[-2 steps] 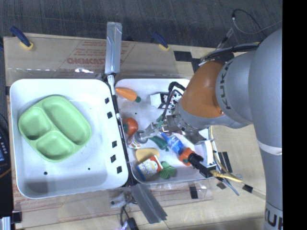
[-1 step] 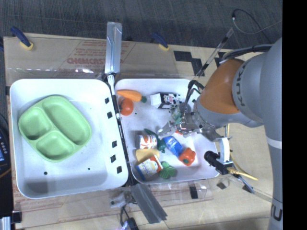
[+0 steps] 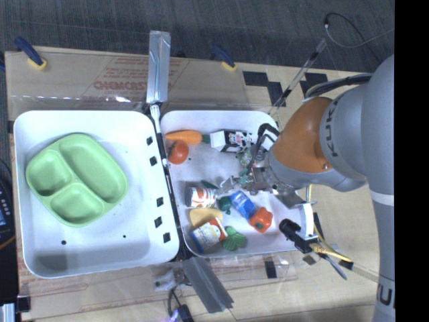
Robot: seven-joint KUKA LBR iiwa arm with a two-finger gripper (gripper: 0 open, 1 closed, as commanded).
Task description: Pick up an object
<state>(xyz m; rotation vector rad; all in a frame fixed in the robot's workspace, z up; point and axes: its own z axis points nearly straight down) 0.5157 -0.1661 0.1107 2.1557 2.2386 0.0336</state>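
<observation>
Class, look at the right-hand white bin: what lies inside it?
Inside the right bin lie a carrot, a tomato, a blue bottle, a red pepper and small packets. The arm covers the bin's right part, so anything beneath it is hidden.

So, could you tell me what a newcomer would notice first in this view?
Probably the arm, grey with an orange band, reaching in from the right over the right bin. That bin holds a heap of small toys, including a carrot and a tomato. The left bin holds a green divided plate.
</observation>
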